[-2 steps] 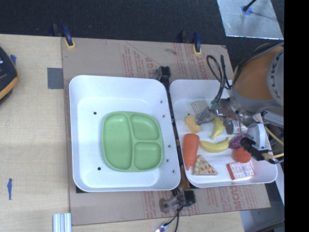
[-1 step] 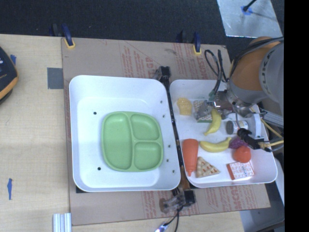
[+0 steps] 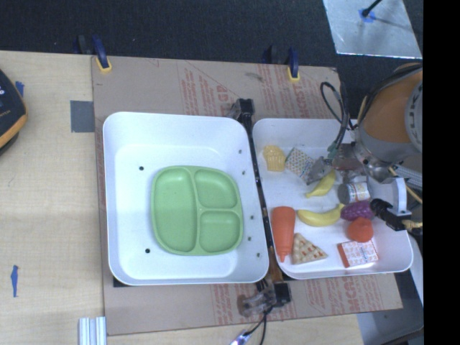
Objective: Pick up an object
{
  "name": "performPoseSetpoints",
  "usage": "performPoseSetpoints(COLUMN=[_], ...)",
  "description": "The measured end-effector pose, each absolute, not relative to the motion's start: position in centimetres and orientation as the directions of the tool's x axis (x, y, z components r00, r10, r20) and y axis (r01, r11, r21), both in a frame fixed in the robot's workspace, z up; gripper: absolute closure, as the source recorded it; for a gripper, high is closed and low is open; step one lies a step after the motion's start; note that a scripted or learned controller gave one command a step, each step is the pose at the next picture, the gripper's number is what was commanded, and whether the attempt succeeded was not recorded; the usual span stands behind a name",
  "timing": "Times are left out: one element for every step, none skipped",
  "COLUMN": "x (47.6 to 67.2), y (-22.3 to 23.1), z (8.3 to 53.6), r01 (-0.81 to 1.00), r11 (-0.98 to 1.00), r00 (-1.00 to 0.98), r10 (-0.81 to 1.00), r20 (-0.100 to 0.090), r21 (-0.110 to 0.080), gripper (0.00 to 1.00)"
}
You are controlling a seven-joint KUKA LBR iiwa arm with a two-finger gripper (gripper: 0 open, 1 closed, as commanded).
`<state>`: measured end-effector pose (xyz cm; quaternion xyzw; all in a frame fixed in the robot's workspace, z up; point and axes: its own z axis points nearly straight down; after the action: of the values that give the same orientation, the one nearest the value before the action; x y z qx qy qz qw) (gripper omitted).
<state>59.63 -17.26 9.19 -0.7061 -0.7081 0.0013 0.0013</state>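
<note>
The right bin (image 3: 327,130) holds several toy foods. Among them are a yellow banana (image 3: 320,215), a smaller yellow piece (image 3: 321,186), an orange carrot (image 3: 283,232), a pizza slice (image 3: 307,251), a red tomato (image 3: 360,229), purple grapes (image 3: 357,210), a small can (image 3: 353,192), a red-and-white box (image 3: 358,253), a pale yellow chunk (image 3: 274,157) and a patterned packet (image 3: 297,161). My gripper (image 3: 320,169) reaches in from the right and hangs low over the bin's upper middle. It is just above the smaller yellow piece and beside the packet. The arm hides part of the bin's right side.
The left bin (image 3: 129,139) holds a green divided plate (image 3: 195,209). Both bins rest on a cardboard sheet (image 3: 187,85) held by blue clamps. A black and yellow device (image 3: 8,113) lies at the far left edge of the bench.
</note>
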Motion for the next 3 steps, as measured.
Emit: performPoseSetpoints(x=[59.7, 59.8, 55.1], y=[-17.3, -14.4, -13.1], z=[10.2, 9.2, 10.9], r01=[1.000, 1.000, 1.000], r11=[0.004, 0.006, 0.004], r00=[-0.004, -0.006, -0.004], r10=[1.000, 1.000, 1.000], r20=[0.000, -0.001, 0.000], r21=[-0.005, -0.003, -0.004], gripper=[1.00, 1.00, 1.00])
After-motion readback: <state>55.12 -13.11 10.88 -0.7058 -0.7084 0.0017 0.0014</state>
